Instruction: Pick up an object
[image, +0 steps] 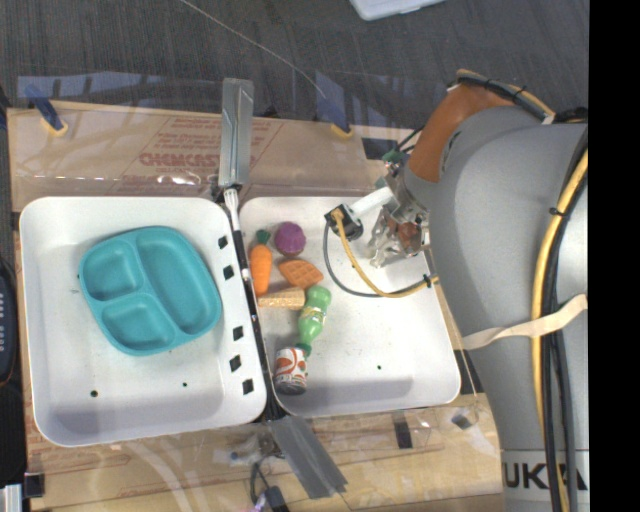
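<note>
The robot arm (500, 200) reaches in from the right and hangs over the right bin (400, 380). Its gripper (395, 235) is above the bare right part of that bin, near the top edge. I cannot tell what the gripper is doing with its tips, because wires and a yellow cable (350, 275) cover that part. Nothing can be seen held in it.

The toys to pick up lie together on the left side of the right bin, close to the wall between the two bins. There is a purple ball (289, 237), an orange carrot (260, 267), an orange bread piece (301, 272), a tan stick (281, 298), a green toy (314, 312) and a small can (291, 369) with red on it. They are bunched up, some touching, so I think grabbing just one will be tricky. The gripper is apart from all of them, so it needs to move left first.

A blue plate (150, 288) with three parts sits alone in the left bin (60, 400).

Red writing shows on the cardboard (180, 155) behind the bins, but it is too faint to read. White letters "UK" show on the robot base (530, 472).
</note>
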